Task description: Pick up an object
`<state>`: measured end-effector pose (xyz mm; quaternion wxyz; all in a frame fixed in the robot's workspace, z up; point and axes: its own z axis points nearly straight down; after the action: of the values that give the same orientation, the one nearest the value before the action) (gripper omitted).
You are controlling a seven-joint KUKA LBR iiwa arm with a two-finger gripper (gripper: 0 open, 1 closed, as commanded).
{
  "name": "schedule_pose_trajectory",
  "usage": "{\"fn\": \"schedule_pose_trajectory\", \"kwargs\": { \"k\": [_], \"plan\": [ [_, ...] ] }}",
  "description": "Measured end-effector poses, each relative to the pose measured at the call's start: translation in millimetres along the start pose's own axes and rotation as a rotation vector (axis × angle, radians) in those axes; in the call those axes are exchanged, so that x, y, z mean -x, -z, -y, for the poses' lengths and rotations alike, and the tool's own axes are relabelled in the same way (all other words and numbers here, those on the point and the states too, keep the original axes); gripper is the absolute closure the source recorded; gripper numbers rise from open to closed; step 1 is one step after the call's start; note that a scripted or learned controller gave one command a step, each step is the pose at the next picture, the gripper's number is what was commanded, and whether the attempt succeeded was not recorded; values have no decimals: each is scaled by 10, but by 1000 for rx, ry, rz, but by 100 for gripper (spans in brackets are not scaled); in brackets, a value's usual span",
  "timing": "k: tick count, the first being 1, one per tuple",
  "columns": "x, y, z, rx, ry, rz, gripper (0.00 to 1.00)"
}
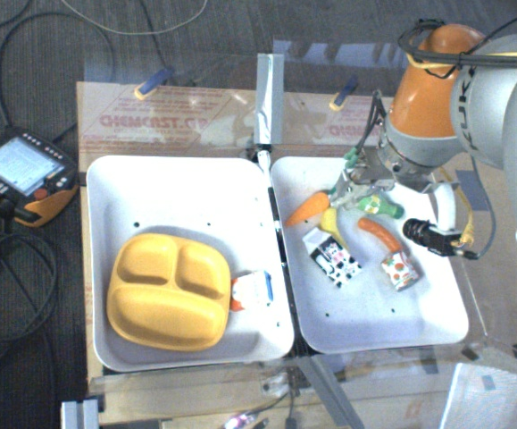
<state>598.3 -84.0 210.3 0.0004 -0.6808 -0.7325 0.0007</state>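
On the far left a handheld control pendant [21, 175] lies on the dark floor among loose cables, off the counter [178, 119]. The left bin [106, 172] holds a yellow divided tray [170, 290], turned bottom-up and filling much of the floor, with a small white carton [254, 290] touching its right edge near the wall between the bins.

The right bin [437, 315] carries the small things, crowded toward its upper half. A toy carrot [308, 208] lies slantwise near the left wall; just beside it, lower, sits a black-and-white patterned box [336, 257] with something yellow at its upper end. A green piece [381, 207] lies directly under the arm's wrist, an orange sausage-shaped piece [381, 233] just below that, and a small red-and-white carton [400, 271] near it toward the right wall.

The gripper [358, 189] hangs low over the carrot's leafy end and the green piece. Whether its fingers are spread or closed I cannot tell, as wrist and cabling mask them, and nothing is visibly held.

The carrot seems the likeliest target. It is probably light, hard, smooth plastic, tapered and inclined to roll or slip, so a hold across its thick middle looks safer than one near the tip.
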Motion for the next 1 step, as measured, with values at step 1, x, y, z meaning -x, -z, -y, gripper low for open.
{"fn": "schedule_pose_trajectory", "kwargs": {
  "k": [1],
  "plan": [
    [0, 0, 0, 0, 0, 0, 0]
  ]
}}
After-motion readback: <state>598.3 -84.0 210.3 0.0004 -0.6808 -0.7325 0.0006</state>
